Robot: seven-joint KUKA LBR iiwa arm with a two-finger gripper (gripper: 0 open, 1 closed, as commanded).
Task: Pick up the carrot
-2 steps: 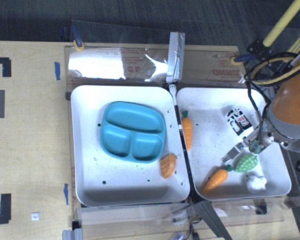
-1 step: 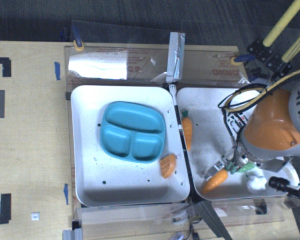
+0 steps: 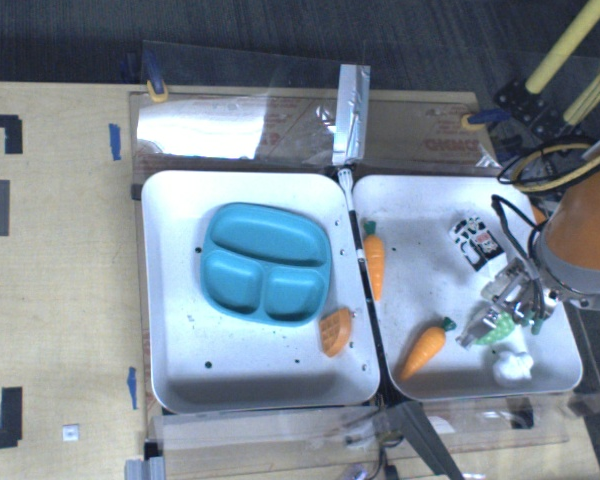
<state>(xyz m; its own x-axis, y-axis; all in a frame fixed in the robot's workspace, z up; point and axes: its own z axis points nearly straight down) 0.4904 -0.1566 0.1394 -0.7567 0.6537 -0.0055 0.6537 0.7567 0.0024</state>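
**Gripper low in the right bin, carrot not yet held**

The likeliest miss: two carrots lie in this bin, so the gripper could go for the wrong one, or clip the green and white bits just beside it and shove them. The nearer carrot lies just to its left, tilted, apart from it. The other carrot rests further left against the bin wall. The arm reaches in from the right, wrist angled down. Whether the gripper is open or closed I cannot tell.

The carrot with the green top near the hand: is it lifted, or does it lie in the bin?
It lies flat on the floor of the right bin. The carrot is apart from the hand.
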